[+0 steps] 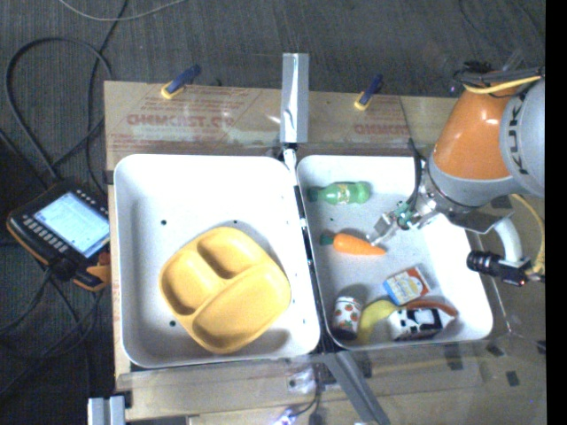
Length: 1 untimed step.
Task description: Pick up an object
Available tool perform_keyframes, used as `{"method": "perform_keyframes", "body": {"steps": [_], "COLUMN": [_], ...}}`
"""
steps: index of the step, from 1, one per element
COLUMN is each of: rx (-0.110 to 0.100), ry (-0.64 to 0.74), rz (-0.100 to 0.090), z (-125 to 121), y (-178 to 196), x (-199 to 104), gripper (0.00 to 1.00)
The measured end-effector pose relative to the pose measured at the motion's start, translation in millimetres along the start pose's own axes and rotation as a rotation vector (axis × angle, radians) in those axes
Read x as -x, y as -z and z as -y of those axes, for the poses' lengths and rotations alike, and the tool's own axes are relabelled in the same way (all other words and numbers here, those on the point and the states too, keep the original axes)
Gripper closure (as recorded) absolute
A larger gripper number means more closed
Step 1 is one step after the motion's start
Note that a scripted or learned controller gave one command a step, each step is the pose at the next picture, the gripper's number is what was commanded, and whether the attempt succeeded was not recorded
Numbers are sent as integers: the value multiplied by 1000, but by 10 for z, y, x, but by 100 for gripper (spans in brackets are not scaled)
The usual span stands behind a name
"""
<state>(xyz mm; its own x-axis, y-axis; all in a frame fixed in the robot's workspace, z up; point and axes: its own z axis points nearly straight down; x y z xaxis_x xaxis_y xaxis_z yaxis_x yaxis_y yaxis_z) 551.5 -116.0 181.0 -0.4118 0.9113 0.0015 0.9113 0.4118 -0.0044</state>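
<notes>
My gripper [387, 225] hangs over the middle of the right bin [461, 237], at the end of the grey arm with the orange band [474, 144]. It sits just above and to the right of an orange carrot [357, 245], very close to the carrot's thick end. A green bottle [344, 193] lies on its side toward the bin's far edge. Along the near edge are a small orange-and-white carton [407, 284], a painted egg-shaped toy [346, 312], a yellow banana [376, 319] and a black-and-white carton [416, 323]. Nothing shows held in the gripper.
A yellow divided plate [226, 288] lies in the left bin [142, 202]. A metal post [294, 96] stands behind the wall between the bins. A teach pendant [62, 228] and cables lie on the floor at the left.
</notes>
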Motion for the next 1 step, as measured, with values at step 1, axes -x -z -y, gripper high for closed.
{"method": "perform_keyframes", "body": {"steps": [1], "rx": [0], "ry": [0], "rz": [0], "z": [1], "y": [0], "x": [2], "gripper": [0]}}
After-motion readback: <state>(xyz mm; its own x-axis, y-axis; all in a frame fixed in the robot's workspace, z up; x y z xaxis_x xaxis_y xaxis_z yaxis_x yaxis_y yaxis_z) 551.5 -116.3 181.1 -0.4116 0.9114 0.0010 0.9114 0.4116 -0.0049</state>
